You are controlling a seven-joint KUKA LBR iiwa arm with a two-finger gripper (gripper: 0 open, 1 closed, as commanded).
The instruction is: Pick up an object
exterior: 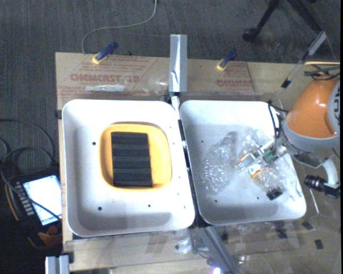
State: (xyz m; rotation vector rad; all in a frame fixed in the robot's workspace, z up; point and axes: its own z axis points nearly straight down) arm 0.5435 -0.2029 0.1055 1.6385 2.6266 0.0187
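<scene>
In the left bin (80, 153) lies a yellow tray-like object (163, 153) holding a black ridged block (131, 158). The right bin (217, 119) contains crumpled clear plastic packaging (217, 164) and a small black piece (274, 193) near its front right corner. My arm, with its orange band (311, 113), reaches in over the right bin's right rim. My gripper (256, 160) is low among the clear plastic on the bin's right side, with small orange and green bits showing around its tip. The plastic's glare hides what lies at the tip.
A grey divider strip (178, 61) runs between the bins at the back. Two blue-and-yellow clamps (104, 52) (227, 59) hold the board behind them. Cables and a small lit screen (43, 196) lie on the floor to the left.
</scene>
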